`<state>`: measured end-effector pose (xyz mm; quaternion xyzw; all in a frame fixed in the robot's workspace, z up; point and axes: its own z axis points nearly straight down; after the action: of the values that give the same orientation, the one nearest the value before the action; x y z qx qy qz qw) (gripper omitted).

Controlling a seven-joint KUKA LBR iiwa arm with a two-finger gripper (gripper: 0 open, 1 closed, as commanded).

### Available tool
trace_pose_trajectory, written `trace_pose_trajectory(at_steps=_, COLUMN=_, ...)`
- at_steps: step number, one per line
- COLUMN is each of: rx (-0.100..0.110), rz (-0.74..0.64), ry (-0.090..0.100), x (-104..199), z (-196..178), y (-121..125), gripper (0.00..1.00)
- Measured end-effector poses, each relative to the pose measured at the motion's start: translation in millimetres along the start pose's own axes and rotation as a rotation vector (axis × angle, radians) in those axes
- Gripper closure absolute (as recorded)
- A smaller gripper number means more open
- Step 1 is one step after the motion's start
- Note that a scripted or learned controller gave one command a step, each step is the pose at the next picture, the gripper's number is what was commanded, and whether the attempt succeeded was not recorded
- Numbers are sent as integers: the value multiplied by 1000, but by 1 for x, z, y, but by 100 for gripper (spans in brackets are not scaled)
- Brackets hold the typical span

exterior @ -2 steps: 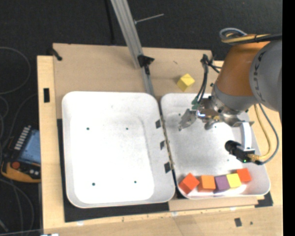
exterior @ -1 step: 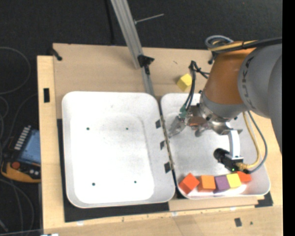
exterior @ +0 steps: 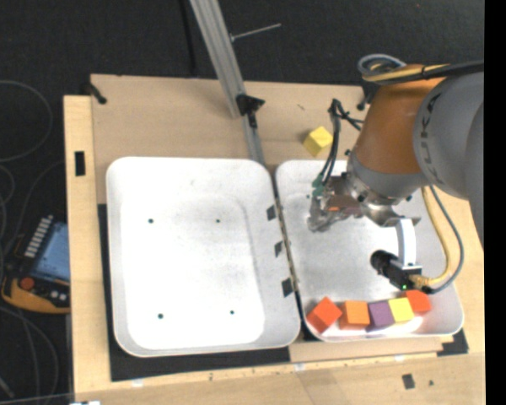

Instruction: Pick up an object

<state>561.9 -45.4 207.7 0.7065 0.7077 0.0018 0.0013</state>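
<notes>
My gripper (exterior: 324,215) hangs over the upper left part of the right bin (exterior: 354,260), below the grey and orange wrist. Along the bin's near edge lies a row of blocks: an orange-red one (exterior: 325,313), an orange one (exterior: 355,313), a purple one (exterior: 379,314), a yellow one (exterior: 401,310) and a red-orange one (exterior: 419,301). The gripper stands well above and behind that row. I see nothing between its tips.
A yellow block (exterior: 318,140) lies on the bench behind the right bin. The left bin (exterior: 190,251) sits beside it. A slanted metal post (exterior: 223,53) rises at the back. A black fitting with a cable (exterior: 388,266) hangs off the arm over the right bin.
</notes>
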Motion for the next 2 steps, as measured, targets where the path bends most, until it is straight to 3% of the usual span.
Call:
trace_pose_trajectory(at_steps=1, rx=1, rz=-6, ry=1, x=59, z=-15, y=23, gripper=100)
trace_pose_trajectory(at_steps=2, rx=8, rz=3, ry=-2, x=49, z=13, y=-24, gripper=100)
